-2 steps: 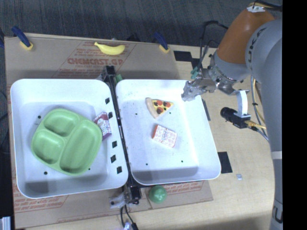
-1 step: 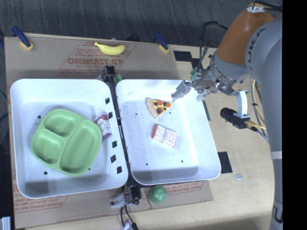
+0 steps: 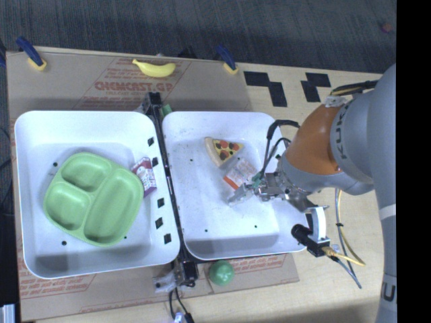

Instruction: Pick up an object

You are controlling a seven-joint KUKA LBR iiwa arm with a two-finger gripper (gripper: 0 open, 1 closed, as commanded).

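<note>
In the right bin [image 3: 202, 237] lies a toy pizza slice [image 3: 222, 149] near the back. Just in front of it is a small clear packet with orange print [image 3: 237, 173]. My gripper [image 3: 248, 190] hangs low over the bin's right half, right beside the packet's near edge. The wrist hides where they meet, so I cannot tell whether they touch. The grey arm with its orange band [image 3: 316, 147] comes in from the right. A green divided plate [image 3: 93, 197] and a small dark red packet [image 3: 144, 173] lie in the left bin [image 3: 34, 133].
A yellow banana [image 3: 155, 66] rests on the cardboard behind the bins. A green ball [image 3: 220, 272] sits on the cardboard in front of the right bin. Blue clamps [image 3: 31, 52] hold the cardboard's back edge. Cables trail from the wrist at the lower right.
</note>
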